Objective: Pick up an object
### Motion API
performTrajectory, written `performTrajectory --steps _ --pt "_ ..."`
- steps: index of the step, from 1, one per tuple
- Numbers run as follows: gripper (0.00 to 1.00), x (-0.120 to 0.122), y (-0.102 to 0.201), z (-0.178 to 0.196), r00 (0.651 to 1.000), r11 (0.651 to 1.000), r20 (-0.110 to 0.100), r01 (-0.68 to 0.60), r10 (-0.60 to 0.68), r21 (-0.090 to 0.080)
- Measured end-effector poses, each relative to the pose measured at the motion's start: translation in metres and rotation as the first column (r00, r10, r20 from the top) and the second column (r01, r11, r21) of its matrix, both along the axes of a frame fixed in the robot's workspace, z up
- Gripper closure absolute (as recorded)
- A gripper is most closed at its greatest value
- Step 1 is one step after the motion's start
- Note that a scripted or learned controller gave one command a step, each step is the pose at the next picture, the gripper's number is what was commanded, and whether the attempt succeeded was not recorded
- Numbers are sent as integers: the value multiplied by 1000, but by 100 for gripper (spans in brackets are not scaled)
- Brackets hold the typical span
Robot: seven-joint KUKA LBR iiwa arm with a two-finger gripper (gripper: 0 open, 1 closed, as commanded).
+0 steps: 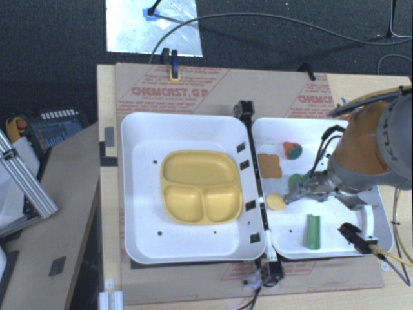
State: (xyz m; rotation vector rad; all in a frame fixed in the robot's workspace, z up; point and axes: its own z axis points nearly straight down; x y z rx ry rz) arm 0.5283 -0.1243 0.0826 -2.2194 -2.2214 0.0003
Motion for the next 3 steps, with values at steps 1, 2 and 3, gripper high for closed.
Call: performTrajectory --steps 1,2,3 --pt "100 1 -1 13 1000 1000 4 -1 1 -2" --pt "100 -6 3 60 1000 1000 5 -2 2 -2" --pt "100 -8 -5 108 1000 1000 8 -1 1 -3"
